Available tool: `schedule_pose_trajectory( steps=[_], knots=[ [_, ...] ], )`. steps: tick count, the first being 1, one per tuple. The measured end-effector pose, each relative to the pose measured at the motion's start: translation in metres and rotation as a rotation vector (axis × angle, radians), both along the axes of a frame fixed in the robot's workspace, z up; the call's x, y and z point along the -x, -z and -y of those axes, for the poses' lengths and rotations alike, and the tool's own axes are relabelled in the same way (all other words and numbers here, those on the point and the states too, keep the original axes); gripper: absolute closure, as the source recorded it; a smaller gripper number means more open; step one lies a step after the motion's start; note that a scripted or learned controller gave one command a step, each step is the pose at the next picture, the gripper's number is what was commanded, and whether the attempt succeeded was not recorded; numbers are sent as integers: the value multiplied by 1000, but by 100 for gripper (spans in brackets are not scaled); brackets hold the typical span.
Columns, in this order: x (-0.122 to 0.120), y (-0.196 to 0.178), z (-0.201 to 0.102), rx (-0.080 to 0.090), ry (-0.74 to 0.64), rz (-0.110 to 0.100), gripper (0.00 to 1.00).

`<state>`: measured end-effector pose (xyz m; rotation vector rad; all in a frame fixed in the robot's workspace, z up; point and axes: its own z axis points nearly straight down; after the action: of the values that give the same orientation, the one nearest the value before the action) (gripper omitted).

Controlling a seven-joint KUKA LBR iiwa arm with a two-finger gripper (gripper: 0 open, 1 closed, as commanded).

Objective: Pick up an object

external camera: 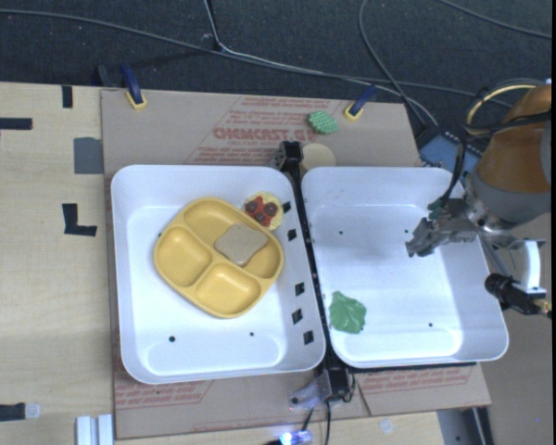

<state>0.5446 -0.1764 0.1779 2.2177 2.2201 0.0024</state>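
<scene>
Near edge: we see the worktop (37, 341), pale wood with black tape marks, and a brown cardboard sheet (250, 128) lying under both bins.
Left bin (134, 341): we find a yellow divided tray (190, 258) lying at a slant in its middle.
Tray contents: a flat tan slice, like bread (240, 243), sits in the tray's upper right compartment; the other compartments show bare yellow.
Beside the tray: a small yellow piece with dark red berries (262, 209) touches the tray's upper right corner, near the divide between the bins.
Right bin (398, 341): we see a green leafy object (347, 312) lying flat near the bin's lower left corner, close to the left wall.
Gripper (419, 245): it hangs over the right bin's upper right part, pointing left and down, well apart from the green leafy object; nothing shows between its fingers, and we cannot tell whether they are apart or together.
Arm: we see its grey body and orange band (514, 156) entering from the right.
Behind the bins: a green textured object (322, 120) rests on the cardboard, with blue and yellow clamps (132, 89) at the cardboard's far edge and cables (259, 58) on the dark floor.
</scene>
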Motion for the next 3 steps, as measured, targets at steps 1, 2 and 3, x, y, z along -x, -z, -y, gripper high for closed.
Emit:
schedule_pose_trajectory(
  steps=[1,2,3],
  knots=[
    [-3,-48,-9,0,-1,1,100],
    [-4,-82,-9,0,-1,-1,100],
    [-10,-67,-62,-2,-4,-5,100]
  ],
)
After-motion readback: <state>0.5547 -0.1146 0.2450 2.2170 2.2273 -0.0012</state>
